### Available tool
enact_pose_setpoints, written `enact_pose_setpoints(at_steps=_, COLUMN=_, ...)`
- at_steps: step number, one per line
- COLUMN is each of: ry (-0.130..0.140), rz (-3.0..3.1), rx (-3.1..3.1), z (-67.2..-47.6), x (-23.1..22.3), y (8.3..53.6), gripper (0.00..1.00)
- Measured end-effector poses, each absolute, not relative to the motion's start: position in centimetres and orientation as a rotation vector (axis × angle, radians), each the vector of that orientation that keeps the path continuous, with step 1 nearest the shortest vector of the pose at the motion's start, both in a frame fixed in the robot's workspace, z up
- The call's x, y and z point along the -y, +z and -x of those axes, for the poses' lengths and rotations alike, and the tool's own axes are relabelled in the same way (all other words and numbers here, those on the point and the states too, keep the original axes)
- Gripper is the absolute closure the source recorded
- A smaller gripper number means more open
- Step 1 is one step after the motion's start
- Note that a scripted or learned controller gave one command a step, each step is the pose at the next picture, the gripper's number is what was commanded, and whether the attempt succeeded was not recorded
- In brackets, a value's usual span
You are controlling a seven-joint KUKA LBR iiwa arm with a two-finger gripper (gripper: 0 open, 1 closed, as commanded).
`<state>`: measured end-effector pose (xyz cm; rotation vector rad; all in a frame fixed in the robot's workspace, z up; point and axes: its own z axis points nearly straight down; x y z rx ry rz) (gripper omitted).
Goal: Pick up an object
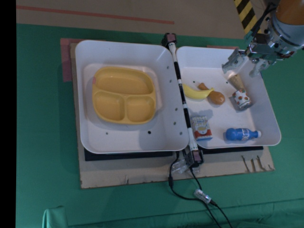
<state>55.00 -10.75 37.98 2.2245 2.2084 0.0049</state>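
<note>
Hovering gripper (243,66) — metallic — over tapered ice-cream cone (235,80), glossy white bin (266,109).

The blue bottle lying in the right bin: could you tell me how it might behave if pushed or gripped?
The blue bottle lies on its side on the right bin floor, so a nudge would probably roll it. Its rounded, glossy-looking body may slip between fingers. It looks like a small toy, likely light.

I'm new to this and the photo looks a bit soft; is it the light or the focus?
Camera view: light is even, with soft shadows beside the yellow tray and the banana; the whole view is slightly soft; the gripper looks smeared; no strong glare on the white bins.
</note>
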Motion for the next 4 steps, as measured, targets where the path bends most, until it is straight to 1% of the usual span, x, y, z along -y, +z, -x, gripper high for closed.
enact_pose_setpoints(at_steps=1, ry=-0.001, rz=-2.224, rx=-2.205, z=-55.2, x=19.0, y=30.6, gripper=0.0)
enact_pose_setpoints(at_steps=2, ry=0.003, rz=-2.217, rx=-2.206, z=-65.4, x=18.9, y=19.9, gripper=0.0)
enact_pose_setpoints(at_steps=3, ry=0.012, rz=-2.211, rx=-2.189, z=-65.6, x=19.2, y=21.7, gripper=1.0)
enact_pose_setpoints(at_steps=4, ry=-0.015, rz=-2.225, rx=-2.218, z=-70.0, x=19.0, y=20.2, gripper=1.0)
